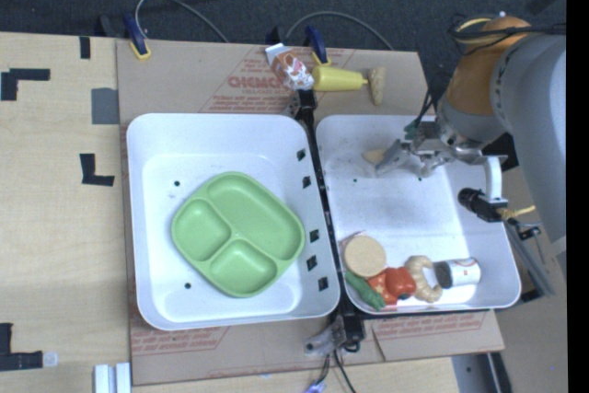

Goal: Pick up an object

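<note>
Toy food (pixel 405 276) in right bin (pixel 405 207)'s near corner; tool (pixel 398 154) beyond (finger state unclear).

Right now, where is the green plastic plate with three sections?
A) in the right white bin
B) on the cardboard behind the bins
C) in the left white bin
C: the green plastic plate with three sections lies flat in the left white bin.

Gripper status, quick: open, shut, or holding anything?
Gripper: cannot be told from the camera view; it sits over the right bin by a small tan object.
</note>
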